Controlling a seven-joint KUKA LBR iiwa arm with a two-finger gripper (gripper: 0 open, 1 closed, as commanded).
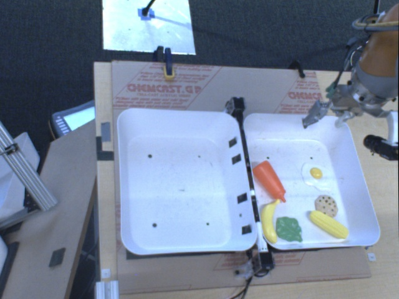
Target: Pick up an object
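Observation:
Several toy foods lie in the right bin [355, 167]: an orange carrot [269, 178] near the divider, a fried egg [315, 174], a brown cookie [325, 205], a yellow corn cob [328, 224], a banana [269, 220] and a green leafy piece [288, 228]. My gripper [325, 118] hangs above the right bin's far edge, well up from the objects. Its two fingers stand apart, open, with nothing between them.
The left bin [124, 167] sits beside the right one, with black clips [237, 159] along the shared wall. Both rest on a cardboard sheet [206, 86]. A silver plate [146, 17] lies beyond the bench, and a tablet [73, 118] is at the left.

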